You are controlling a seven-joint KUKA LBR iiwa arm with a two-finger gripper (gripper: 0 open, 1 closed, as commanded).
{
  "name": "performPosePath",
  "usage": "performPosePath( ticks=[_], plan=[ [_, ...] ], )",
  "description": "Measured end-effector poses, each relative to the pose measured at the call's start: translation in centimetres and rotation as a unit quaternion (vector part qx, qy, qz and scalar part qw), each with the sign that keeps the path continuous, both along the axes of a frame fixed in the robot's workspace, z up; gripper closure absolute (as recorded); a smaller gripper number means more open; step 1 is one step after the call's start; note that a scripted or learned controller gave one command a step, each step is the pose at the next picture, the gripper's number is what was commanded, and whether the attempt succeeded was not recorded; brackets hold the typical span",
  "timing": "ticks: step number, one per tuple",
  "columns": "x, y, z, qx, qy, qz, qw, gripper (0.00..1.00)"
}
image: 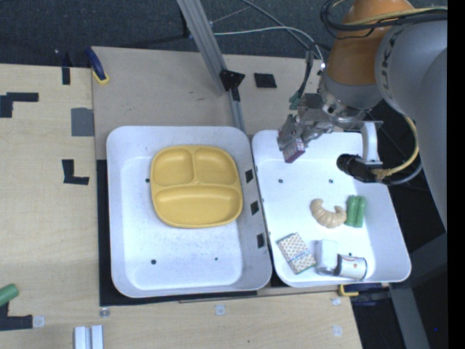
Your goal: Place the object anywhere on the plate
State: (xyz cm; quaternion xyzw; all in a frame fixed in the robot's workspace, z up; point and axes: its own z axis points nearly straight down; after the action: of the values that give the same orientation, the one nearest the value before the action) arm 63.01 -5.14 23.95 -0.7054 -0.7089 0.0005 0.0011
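Note:
A yellow divided plate (196,186) lies in the left white bin (131,217), toward its upper middle, with nothing on it. My gripper (293,147) hangs over the upper left corner of the right bin (385,246), just right of the wall between the bins. A small dark purplish shape shows at its tip; whether that is a held object is unclear. Lower in the right bin lie a tan croissant-shaped piece (328,213), a green object (355,211) touching it, a patterned packet (296,251) and a white and silver can (341,265).
A slanted metal pole (211,42) runs down to the bins' top edge near the divider. Cables (276,27) trail behind the arm. A blue and yellow clamp (97,65) sits at the bench's far left corner. Black tape marks (71,171) dot the bench left of the bins.

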Motion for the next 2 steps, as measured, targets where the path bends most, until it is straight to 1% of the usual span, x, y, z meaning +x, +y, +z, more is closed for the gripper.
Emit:
performPosePath(
  ticks=[1,2],
  plan=[
    [0.3,4.7,-1.1,0.0,0.0,0.0,1.0,1.0],
    [0.9,10.3,-2.0,0.0,0.0,0.001,1.0,1.0]
  ],
)
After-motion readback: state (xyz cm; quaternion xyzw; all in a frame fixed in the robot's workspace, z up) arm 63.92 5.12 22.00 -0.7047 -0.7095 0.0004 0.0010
